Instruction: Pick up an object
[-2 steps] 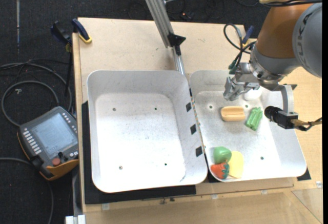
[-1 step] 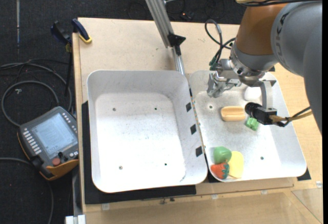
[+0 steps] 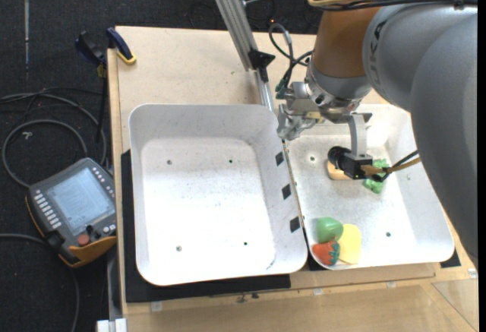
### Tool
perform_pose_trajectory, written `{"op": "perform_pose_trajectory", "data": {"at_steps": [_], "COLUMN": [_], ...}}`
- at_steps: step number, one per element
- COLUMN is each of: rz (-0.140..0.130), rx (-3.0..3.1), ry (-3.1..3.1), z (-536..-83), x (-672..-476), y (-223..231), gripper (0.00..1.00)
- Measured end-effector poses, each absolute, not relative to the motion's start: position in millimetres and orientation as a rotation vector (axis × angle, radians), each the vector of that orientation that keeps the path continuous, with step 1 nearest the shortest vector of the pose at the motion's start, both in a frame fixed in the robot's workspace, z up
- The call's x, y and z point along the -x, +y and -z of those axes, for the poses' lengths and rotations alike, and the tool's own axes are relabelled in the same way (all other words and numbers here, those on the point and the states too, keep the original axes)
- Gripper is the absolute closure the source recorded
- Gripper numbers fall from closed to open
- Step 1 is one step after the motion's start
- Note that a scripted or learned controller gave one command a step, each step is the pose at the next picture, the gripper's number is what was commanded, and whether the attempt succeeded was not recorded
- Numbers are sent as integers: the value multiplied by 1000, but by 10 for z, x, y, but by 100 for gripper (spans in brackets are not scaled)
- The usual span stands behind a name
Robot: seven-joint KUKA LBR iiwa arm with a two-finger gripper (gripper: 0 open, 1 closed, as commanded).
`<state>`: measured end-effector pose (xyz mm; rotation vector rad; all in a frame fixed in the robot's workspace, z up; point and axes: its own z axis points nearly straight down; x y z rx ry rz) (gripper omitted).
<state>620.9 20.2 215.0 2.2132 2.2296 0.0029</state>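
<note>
Where the grey arm (image 3: pixel 425 57) reaches in from the right, the hand (image 3: pixel 288 128) hangs over the far-left corner of the right bin (image 3: pixel 402 216), close to the raised wall it shares with the left bin (image 3: pixel 197 194). Hand state: cannot tell whether it is released or clenched, since the wrist hides the tips from this angle; nothing is visibly grasped. Candidate objects all lie in the right bin. A cluster sits in its near-left corner: a rounded green piece (image 3: pixel 328 227), with a yellow piece (image 3: pixel 351 242) touching it on the right and a red piece (image 3: pixel 325 252) just in front, against the bin's rim. The cluster is well apart from the hand. A small green thing (image 3: pixel 373 185) lies nearer the bin's middle, to the right of the hand; its shape is too small to make out. The left bin shows its bare white floor with a few dark specks. Both bins rest on the pale wooden surface (image 3: pixel 190 57). A teach pendant (image 3: pixel 72 205) lies on the dark floor at left.
</note>
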Motion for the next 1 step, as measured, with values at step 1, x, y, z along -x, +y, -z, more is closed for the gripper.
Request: {"op": "perform_pose_trajectory", "data": {"at_steps": [1], "rz": [-5], "rx": [-2212], "ry": [2231], "z": [-2278], "x": [-6276], "y": [762], "gripper": [100]}}
